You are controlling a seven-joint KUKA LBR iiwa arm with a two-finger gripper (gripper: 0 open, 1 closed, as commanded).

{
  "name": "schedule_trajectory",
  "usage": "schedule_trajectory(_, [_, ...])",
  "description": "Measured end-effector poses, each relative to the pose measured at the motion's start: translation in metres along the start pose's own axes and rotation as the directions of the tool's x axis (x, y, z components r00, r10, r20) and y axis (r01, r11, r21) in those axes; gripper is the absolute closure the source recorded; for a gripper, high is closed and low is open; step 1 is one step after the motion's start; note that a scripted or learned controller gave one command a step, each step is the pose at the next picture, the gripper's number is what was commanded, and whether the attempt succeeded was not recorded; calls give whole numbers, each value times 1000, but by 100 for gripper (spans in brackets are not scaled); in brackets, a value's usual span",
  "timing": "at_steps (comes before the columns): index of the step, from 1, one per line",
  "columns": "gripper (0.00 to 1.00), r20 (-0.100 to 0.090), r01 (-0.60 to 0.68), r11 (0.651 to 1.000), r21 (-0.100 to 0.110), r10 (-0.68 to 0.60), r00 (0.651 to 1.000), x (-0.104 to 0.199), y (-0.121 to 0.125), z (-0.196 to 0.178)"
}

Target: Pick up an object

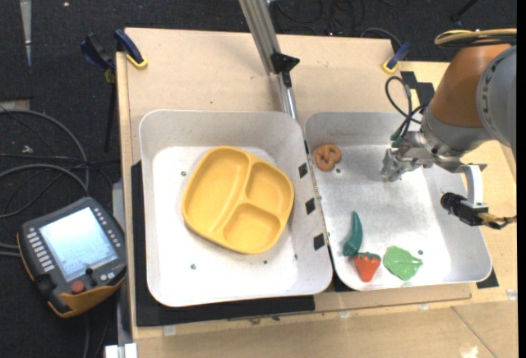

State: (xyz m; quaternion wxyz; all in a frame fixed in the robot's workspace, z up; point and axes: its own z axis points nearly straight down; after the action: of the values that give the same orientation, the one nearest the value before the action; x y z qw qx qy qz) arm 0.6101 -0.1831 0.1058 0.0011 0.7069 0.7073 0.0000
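The right bin [427, 208] holds a brown pretzel [327, 157] at its upper left. A teal pepper-shaped piece [354, 234], a red strawberry [367, 266] and a green leaf-shaped piece [403, 263] lie near its front edge. My gripper [396, 165] hangs over the upper middle of the right bin, right of the pretzel and well above the front pieces. Nothing shows between its fingers. The left bin [164, 184] carries a yellow divided plate [238, 199].
A slanted metal pole [256, 7] runs from the top down to the gap between the bins. A teach pendant [72, 254] lies on the floor at the left. Clamps [131, 48] grip the bench's far corners. Cables hang by the arm's wrist.
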Motion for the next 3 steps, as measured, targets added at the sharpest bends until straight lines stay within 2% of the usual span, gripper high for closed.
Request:
schedule_trajectory(2, [100,1,1,1000,-6,-1,1000,1,-5,-113])
schedule_trajectory(3, [100,-3,8,1000,1,-8,1000,57,1,-106])
